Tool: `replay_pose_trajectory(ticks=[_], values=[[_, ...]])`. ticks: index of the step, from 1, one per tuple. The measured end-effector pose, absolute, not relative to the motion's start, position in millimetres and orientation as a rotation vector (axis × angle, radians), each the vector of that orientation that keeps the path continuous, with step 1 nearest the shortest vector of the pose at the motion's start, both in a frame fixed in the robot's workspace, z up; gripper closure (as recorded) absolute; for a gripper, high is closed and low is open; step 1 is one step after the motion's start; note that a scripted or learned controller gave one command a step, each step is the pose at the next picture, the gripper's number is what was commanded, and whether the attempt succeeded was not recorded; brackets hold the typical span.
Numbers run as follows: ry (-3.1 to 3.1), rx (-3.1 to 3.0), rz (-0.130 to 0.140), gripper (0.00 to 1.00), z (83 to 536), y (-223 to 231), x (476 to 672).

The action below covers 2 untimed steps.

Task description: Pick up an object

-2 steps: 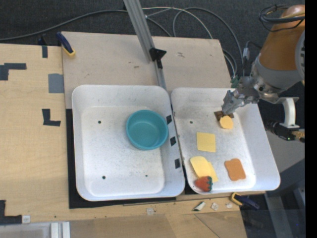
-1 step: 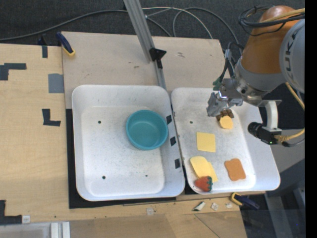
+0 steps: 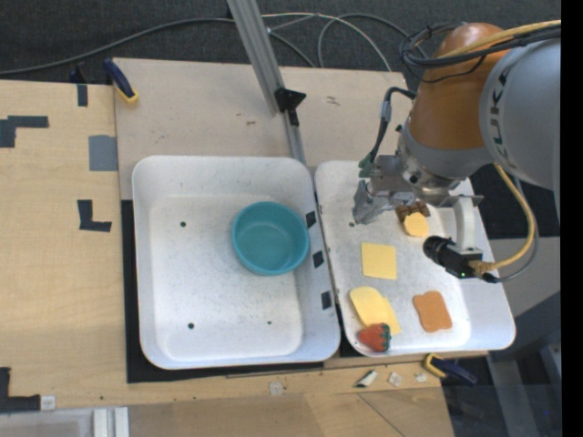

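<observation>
My gripper [image 3: 372,203] hovers over the right bin's [image 3: 487,330] far edge; I cannot tell its state. Next: descend onto 1 yellow square [image 3: 379,261].

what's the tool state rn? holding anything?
Tool: low over the right bin, above the yellow square; open or closed cannot be told.
</observation>
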<state>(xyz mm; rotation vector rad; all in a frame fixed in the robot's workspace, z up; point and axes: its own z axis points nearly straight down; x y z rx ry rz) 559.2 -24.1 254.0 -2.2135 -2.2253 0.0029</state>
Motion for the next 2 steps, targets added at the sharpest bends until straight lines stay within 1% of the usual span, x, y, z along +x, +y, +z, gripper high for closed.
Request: replay_pose_trajectory(ticks=[1, 2], values=[[-2.226, -2.214, 0.002, 1.00, 248, 18, 550.4], [-2.227, -2.211, 0.002, 1.00, 250, 67, 533.5]])
